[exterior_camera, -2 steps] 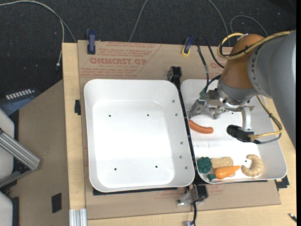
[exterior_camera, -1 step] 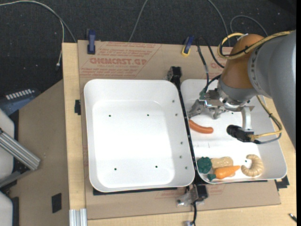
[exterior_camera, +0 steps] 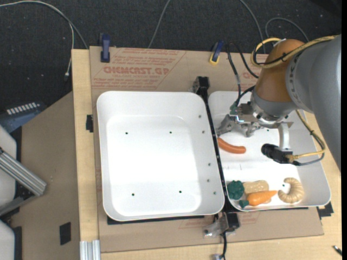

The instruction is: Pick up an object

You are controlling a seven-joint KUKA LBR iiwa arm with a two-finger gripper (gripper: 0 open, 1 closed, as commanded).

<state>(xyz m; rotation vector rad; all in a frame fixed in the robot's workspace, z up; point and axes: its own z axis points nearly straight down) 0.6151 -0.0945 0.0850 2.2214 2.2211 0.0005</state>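
Observation:
My gripper (exterior_camera: 242, 128) hangs low over the back part of the right bin (exterior_camera: 320, 184), under the grey arm and its orange band. A red-orange sausage (exterior_camera: 232, 146) lies on the bin floor just in front of it and slightly left, and I cannot tell whether they touch. Along the bin's front edge lie a green broccoli-like piece (exterior_camera: 235, 189), a beige lumpy piece (exterior_camera: 255, 186), an orange carrot (exterior_camera: 259, 198) and a curved beige croissant-like piece (exterior_camera: 293, 190). Nothing shows as lifted.
The left bin (exterior_camera: 157, 156) sits beside the right one, their rims meeting near the gripper. A black connector with a yellow cable (exterior_camera: 276, 153) hangs by the wrist over the right bin. Clamps and cables lie at the cardboard's back edge.

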